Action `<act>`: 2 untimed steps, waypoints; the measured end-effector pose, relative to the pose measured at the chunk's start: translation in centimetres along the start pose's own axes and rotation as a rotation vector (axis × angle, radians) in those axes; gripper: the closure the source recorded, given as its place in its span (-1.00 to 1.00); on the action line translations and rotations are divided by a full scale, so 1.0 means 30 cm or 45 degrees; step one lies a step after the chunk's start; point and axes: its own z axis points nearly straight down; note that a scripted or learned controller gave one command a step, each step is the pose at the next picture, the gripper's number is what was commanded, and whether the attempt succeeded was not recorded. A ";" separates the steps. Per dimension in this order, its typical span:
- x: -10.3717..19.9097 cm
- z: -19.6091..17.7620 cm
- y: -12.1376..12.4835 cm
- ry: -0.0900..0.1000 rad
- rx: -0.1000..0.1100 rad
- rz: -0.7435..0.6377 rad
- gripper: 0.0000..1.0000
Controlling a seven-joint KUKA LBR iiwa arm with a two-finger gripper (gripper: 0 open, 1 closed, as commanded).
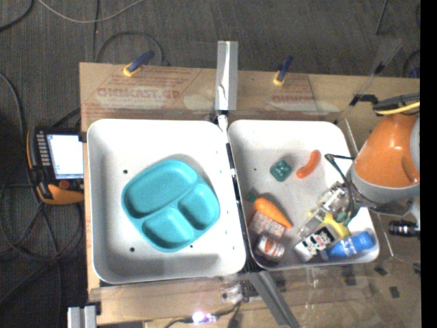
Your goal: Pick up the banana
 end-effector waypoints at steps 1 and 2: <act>-0.006 -0.030 0.010 -0.006 -0.009 0.002 1.00; -0.130 -0.004 0.119 -0.003 -0.006 0.037 1.00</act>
